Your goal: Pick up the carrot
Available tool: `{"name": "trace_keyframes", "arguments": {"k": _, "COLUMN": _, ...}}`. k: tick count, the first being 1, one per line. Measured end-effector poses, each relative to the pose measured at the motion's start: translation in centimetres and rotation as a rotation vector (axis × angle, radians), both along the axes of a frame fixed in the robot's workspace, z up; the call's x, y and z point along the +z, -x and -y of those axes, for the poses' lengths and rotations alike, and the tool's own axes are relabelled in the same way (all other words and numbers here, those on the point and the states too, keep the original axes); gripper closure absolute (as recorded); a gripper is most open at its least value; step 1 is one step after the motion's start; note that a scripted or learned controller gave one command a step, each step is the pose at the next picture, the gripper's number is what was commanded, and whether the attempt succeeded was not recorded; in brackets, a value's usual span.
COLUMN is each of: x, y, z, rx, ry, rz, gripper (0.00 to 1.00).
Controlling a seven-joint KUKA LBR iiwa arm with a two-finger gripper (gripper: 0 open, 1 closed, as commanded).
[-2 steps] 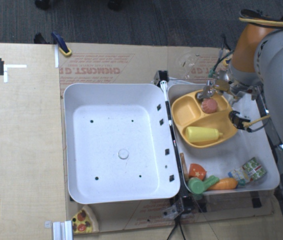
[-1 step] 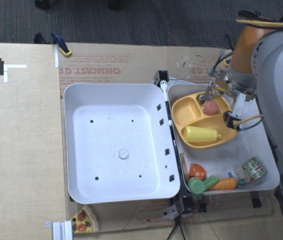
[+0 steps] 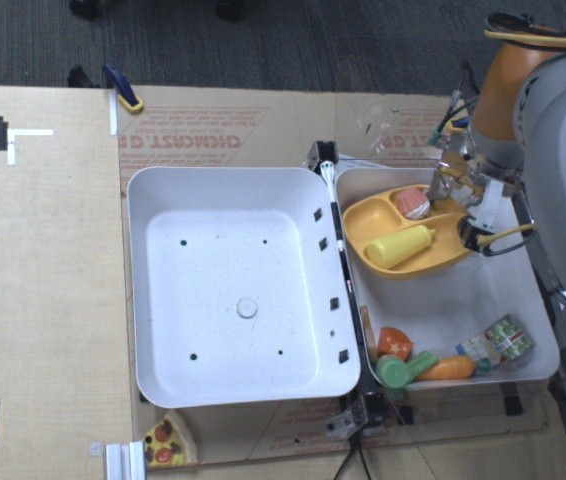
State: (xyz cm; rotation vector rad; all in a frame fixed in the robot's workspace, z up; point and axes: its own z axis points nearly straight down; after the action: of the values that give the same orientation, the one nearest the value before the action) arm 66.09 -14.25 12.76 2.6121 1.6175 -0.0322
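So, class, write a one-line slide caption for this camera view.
End effector hovers over the yellow plate at the right bin's far end; the carrot lies at its near edge.

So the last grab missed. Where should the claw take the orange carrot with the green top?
Probably across the orange carrot's bare middle, coming from above. It lies flat along the right white bin's near wall, green top against the red-orange toy, a wrapped packet near its tip.

Two white bins: left bin (image 3: 153, 268), right bin (image 3: 483, 318). One yellow divided plate (image 3: 363, 223). One yellow bottle (image 3: 400, 245). One carrot (image 3: 446, 369). One green piece (image 3: 395, 372). One red-orange piece (image 3: 394, 343). One clear packet (image 3: 498, 343). One pizza slice (image 3: 166, 444).
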Motion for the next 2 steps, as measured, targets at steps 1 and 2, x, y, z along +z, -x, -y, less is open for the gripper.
{"name": "trace_keyframes", "arguments": {"k": 1, "x": 4.87, "y": 0.06, "z": -1.92, "rx": -0.287, "ry": -0.029, "rz": 0.020, "gripper": 1.00}}
{"name": "trace_keyframes", "arguments": {"k": 2, "x": 4.77, "y": 0.02, "z": -2.16, "rx": -0.289, "ry": -0.034, "rz": 0.020, "gripper": 0.00}}
